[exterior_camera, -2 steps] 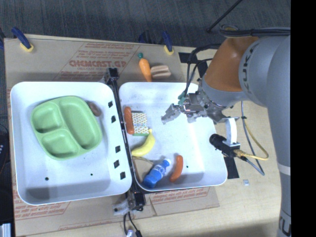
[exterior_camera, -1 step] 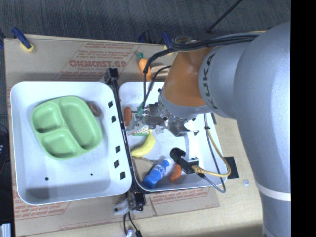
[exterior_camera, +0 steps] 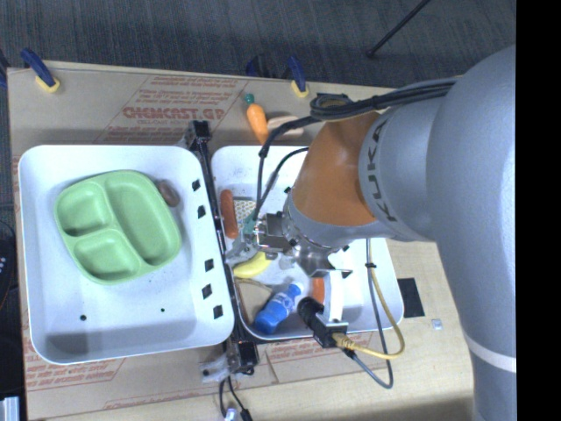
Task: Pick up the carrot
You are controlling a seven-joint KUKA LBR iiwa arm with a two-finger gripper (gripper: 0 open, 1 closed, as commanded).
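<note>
Right bin (exterior_camera: 391,298) largely behind arm (exterior_camera: 412,156)

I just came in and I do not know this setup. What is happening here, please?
A grey KUKA arm reaches from the right over the right bin. Its wrist hangs low above a banana, a blue bottle and a hot dog. The carrot it should pick up lies outside the bins, on the cardboard behind the right bin, untouched. The left bin holds a green tray.
</note>
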